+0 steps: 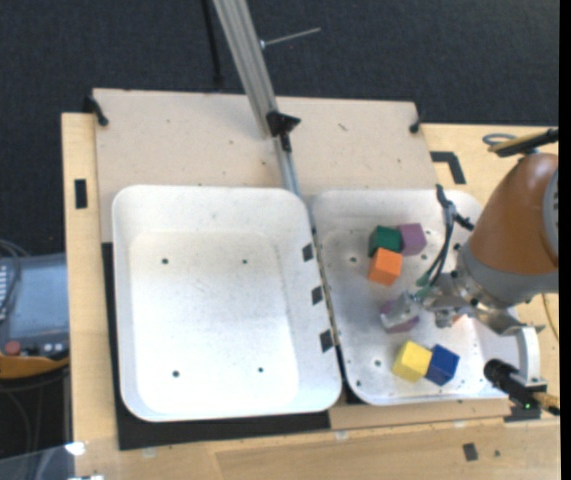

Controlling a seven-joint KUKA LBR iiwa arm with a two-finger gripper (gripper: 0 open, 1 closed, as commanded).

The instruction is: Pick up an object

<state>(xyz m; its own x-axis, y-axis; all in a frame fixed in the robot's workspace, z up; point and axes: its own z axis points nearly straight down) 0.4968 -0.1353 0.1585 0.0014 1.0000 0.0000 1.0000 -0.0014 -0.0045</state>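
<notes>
Gripper point(427, 308) low in right bin point(360, 383), just beside grey block point(399, 315); finger opening and any hold cannot be told. Judged: pick underway, lift not yet done

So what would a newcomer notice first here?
Probably the bright blocks in the right bin: a green block, a purple block and an orange block clustered near the far side, a yellow block and a blue block nearer. The arm looms over that bin.
</notes>
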